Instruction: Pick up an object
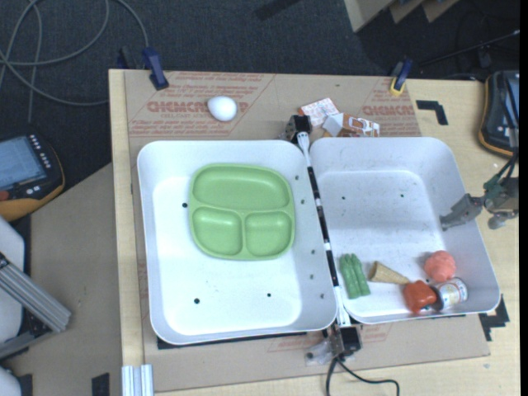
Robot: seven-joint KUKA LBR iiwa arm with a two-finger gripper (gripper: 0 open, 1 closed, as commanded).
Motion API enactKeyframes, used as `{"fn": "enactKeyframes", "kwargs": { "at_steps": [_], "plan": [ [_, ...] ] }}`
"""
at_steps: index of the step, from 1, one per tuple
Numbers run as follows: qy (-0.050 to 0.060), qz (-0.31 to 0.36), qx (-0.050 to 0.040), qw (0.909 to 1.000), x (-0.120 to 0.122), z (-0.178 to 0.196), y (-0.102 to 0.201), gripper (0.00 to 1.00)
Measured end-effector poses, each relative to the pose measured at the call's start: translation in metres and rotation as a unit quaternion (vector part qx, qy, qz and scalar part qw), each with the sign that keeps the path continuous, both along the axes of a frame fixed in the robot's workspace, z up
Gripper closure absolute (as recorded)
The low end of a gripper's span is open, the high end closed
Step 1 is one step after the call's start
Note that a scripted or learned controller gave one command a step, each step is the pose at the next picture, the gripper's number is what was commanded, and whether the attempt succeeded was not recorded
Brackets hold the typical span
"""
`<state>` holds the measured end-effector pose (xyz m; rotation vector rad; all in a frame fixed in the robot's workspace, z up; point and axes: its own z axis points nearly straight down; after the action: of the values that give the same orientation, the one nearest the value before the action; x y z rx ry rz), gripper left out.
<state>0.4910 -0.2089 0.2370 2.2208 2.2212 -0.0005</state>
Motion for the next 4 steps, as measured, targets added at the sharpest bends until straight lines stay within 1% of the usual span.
{"fn": "enactKeyframes", "kwargs": {
  "at_steps": [1,2,3,4],
  "plan": [
    [0.000,0.002,0.0028,1.0000,0.044,-0.143,-0.011,0.00],
    [-0.001,0.000,-0.0007,1.0000,0.001,-0.052,-0.016,0.00],
    [0.000,0.002,0.0028,1.0000,0.005,-0.152,-0.008,0.00],
    [-0.002,0.001,-0.0003,1.0000,0.108,-0.078,-0.014,0.00]
  ]
}}
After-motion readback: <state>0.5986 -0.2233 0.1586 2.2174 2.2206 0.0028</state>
